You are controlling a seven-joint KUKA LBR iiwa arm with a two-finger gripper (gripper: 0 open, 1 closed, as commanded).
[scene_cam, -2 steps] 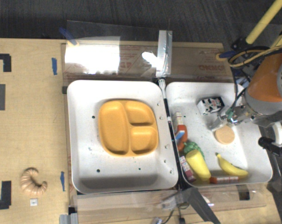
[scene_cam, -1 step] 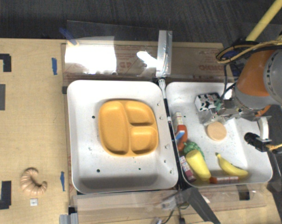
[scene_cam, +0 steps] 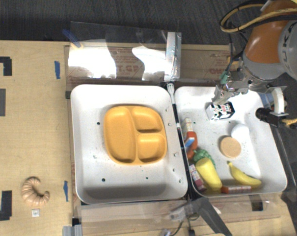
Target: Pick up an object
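We see two white bins side by side on the tabletop (scene_cam: 25,132). We use the yellow tray (scene_cam: 135,133) as our landmark; it lies in the middle of the left bin (scene_cam: 84,107).

Right of the tray, in the right bin (scene_cam: 273,146), lie many small things. Nearest the tray's right edge is a thin bottle (scene_cam: 189,134) with an orange part. Below it is a green toy (scene_cam: 202,155) touching a yellow corn-like toy (scene_cam: 209,173). Further right is a round tan disc (scene_cam: 230,147), with a white cup (scene_cam: 239,132) just above it. A banana (scene_cam: 244,176) lies below the disc, and a red pen (scene_cam: 234,189) lies along the bin's bottom wall.

Up and to the right of the tray is a small black and white block (scene_cam: 221,110). The end effector (scene_cam: 226,93) hangs right above this block. We cannot tell how its grip is set, or if it touches the block.

The arm (scene_cam: 268,43) comes in from the far right, above the right bin.

Far left of the tray and lower, a tan curled toy (scene_cam: 34,191) lies on the tabletop.
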